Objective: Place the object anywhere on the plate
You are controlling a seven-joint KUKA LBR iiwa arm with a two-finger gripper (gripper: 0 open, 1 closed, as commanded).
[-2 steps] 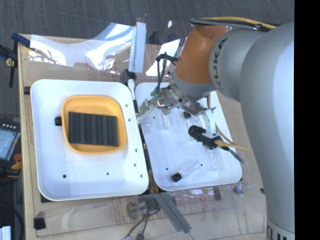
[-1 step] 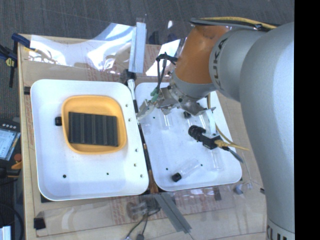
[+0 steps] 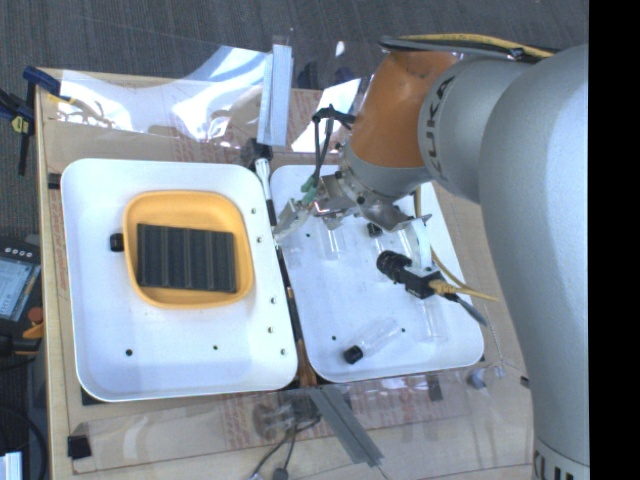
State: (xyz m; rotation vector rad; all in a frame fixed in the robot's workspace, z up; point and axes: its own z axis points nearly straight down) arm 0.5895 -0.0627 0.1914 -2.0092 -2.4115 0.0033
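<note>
A yellow plate (image 3: pixel 186 211) with a dark ridged insert (image 3: pixel 187 258) lies in the left bin (image 3: pixel 100 358). A small black piece (image 3: pixel 352 353) rests near the front edge of the right bin (image 3: pixel 330 298), with a clear tube (image 3: pixel 379 334) beside it. My gripper (image 3: pixel 318 206) hangs over the far left corner of the right bin, close to the divide between the bins and well away from the black piece. I see nothing held in it. A second clear tube (image 3: pixel 331 238) lies just below the gripper.
A small black bit (image 3: pixel 117 242) sits in the left bin against the plate's left rim. Crumpled clear plastic (image 3: pixel 215 98) and an upright metal bar (image 3: pixel 274 93) stand behind the bins. The arm (image 3: pixel 500 168) covers the right bin's right side.
</note>
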